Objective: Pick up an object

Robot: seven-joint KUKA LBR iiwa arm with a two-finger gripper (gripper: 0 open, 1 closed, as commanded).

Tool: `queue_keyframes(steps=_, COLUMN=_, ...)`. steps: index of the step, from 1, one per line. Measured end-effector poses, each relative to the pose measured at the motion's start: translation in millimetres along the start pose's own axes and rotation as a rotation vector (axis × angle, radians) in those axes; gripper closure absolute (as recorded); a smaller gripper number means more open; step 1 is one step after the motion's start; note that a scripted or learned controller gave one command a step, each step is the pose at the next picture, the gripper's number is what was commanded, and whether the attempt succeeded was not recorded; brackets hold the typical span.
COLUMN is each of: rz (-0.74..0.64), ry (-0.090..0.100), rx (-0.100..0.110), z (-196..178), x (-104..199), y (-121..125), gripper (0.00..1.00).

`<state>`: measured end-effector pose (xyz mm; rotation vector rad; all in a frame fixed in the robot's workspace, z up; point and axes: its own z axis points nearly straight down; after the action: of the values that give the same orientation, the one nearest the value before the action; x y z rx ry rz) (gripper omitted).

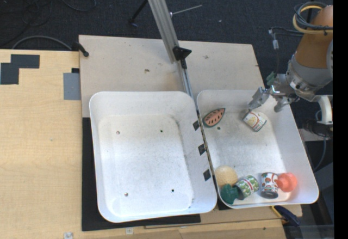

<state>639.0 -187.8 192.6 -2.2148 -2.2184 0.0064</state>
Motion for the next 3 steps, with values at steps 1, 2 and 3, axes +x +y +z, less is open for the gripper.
queue_keyframes(steps=1, rz=-0.003, ry=-0.002, rx=-0.004, z=-3, x=0, y=1, gripper=0.0)
queue_keyframes(steps=2, rz=-0.001, ry=0.0, rx=0.0, z=48, x=9, y=5, gripper=0.0)
queue_keyframes(steps=3, rz=-0.003, ry=0.0, rx=0.0, z=102, x=11, y=4, gripper=0.0)
